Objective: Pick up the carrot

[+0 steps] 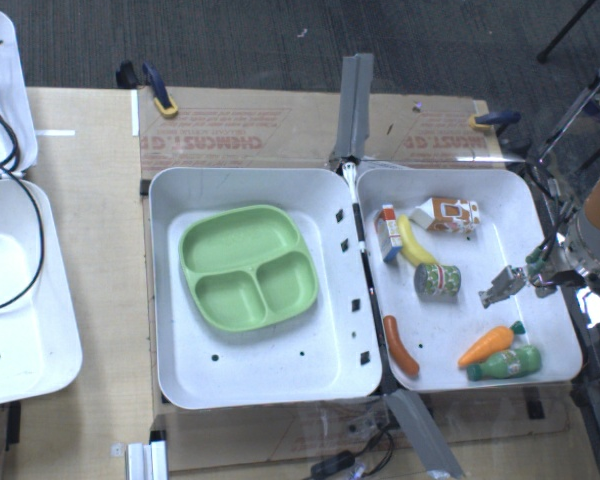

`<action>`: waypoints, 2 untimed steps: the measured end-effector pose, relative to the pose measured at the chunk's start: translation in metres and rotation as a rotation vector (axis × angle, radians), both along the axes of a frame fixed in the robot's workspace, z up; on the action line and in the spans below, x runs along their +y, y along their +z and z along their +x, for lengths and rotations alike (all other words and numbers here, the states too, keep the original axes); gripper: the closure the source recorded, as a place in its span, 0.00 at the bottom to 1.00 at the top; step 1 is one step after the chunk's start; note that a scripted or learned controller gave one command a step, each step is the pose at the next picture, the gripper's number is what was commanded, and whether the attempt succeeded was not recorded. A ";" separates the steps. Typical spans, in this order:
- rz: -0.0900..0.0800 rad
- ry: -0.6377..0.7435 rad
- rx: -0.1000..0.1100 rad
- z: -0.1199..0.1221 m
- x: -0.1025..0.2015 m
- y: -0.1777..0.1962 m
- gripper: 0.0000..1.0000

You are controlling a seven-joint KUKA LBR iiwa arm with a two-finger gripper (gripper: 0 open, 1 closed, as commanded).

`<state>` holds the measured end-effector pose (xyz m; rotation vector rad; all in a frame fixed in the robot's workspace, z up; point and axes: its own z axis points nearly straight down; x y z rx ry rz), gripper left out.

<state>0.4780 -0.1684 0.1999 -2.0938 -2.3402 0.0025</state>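
The orange carrot (487,345) lies at a slant near the front right corner of the right bin (450,373), its green tip pointing toward the bin's right wall. It rests against a green bottle (507,365) just in front of it. My gripper (502,287) hangs above the bin's right side, a little behind the carrot and apart from it. Its fingers are open and hold nothing.
The right bin also holds a green can (437,280), a banana (414,243), a small red and blue carton (388,233), an orange and white box (450,214) and a red sausage (401,345). A green divided plate (248,266) sits in the left bin.
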 end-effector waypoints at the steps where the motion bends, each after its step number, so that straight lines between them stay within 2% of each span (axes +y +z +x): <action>1: 0.000 0.049 0.000 -0.001 -0.024 -0.109 0.00; 2: 0.002 0.377 0.000 -0.001 0.003 -0.109 0.00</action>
